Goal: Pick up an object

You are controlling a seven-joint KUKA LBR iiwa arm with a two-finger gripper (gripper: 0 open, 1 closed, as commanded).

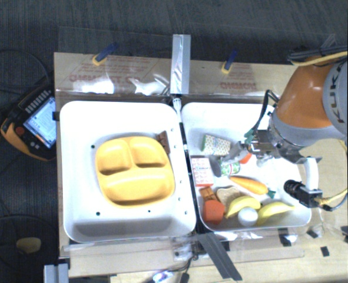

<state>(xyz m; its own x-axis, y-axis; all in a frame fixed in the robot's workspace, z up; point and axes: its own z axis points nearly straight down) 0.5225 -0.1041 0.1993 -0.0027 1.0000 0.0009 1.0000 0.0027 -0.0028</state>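
Item logged from my remote station: the counter (pixel 268 75) carried two white bins side by side. The left bin (pixel 73 158) held a yellow divided tray (pixel 135 168). The right bin (pixel 221 119) held the pickable stock: a green packet (pixel 216 142), a small bottle (pixel 231 168), a red-and-white card (pixel 201 171), a carrot (pixel 248 185), a red tomato-like piece (pixel 214 211), two bananas (pixel 262 208) and a white egg (pixel 248 216), crowded toward the near end. The arm (pixel 306 108) reached over the right bin, its pincer (pixel 251 146) low near the packet and bottle. Whether the pincer was released or clenched I could not tell; the wrist hid it. I saw nothing lifted clear of the bin. I judged the pick not yet done: approach made, grasp and lift outstanding.
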